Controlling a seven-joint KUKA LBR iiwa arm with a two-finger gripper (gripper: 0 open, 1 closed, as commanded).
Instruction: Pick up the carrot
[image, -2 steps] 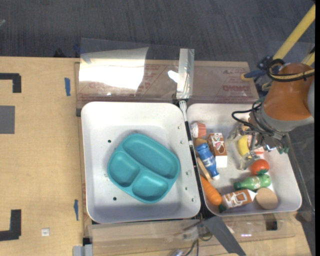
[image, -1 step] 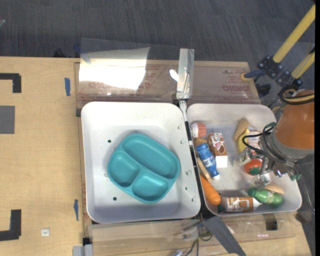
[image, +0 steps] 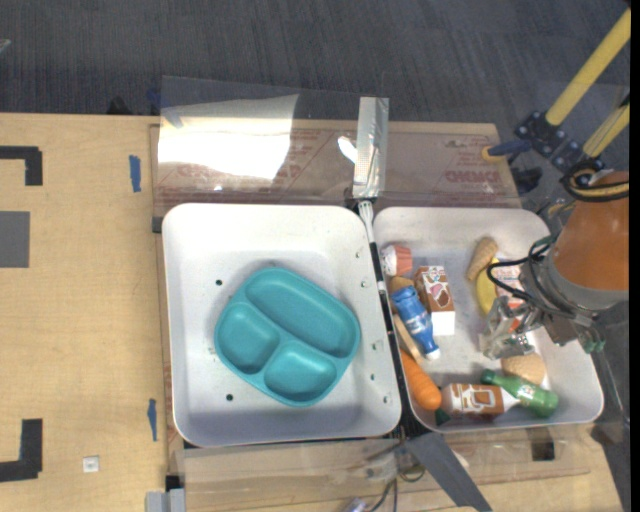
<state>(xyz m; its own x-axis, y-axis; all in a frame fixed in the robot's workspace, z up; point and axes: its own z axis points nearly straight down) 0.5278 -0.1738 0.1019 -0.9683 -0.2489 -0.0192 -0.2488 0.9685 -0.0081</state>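
Legible text: none. The clear sheet (image: 440, 160) behind the bins carries red lettering, seen reversed and too blurred to read. The small carton (image: 434, 290) has a brown-and-white label with no legible characters. The bottle (image: 414, 322) has a blue-and-white label, also illegible. The brown bottle (image: 476, 399) bears a white label patch; its print cannot be resolved.
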